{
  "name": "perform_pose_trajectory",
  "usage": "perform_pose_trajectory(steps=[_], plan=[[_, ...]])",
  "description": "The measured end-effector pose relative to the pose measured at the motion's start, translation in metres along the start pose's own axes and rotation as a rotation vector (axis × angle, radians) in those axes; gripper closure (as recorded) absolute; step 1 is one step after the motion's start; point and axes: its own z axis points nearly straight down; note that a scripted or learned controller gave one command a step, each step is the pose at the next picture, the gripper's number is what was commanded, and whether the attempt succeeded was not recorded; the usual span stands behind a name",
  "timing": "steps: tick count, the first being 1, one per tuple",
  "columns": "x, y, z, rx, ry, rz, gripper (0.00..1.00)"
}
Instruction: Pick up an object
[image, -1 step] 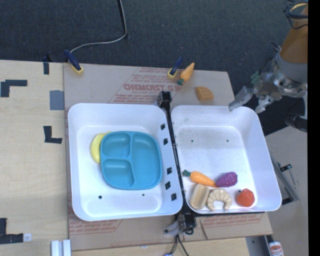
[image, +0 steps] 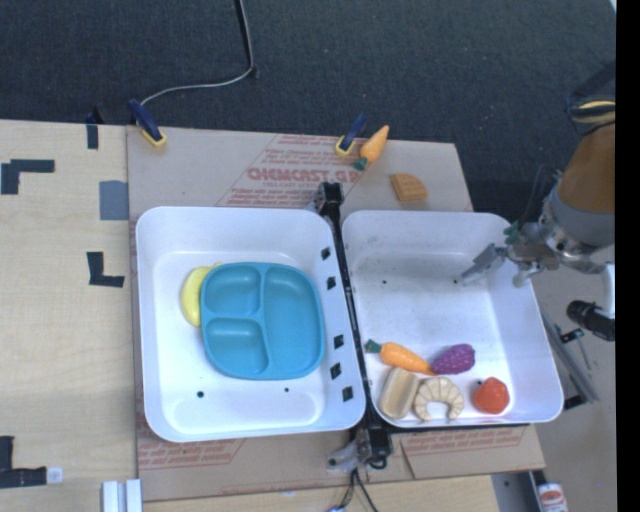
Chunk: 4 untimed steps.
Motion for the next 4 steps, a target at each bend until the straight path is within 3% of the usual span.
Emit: perform_pose_trajectory(steps=[1, 2, 3, 4], plan=[[0.026, -0.069, 0.001, -0.002, 0.001, -0.001, 0.00], [0.057, -0.099, 0.087, -0.005, 0.001, -0.001, 0.00], [0.057, -0.097, 0.077, -0.010, -0.001, -0.001, 1.00], [0.107, -0.081, 0.011, -0.003, 0.001, -0.003, 1.00]])
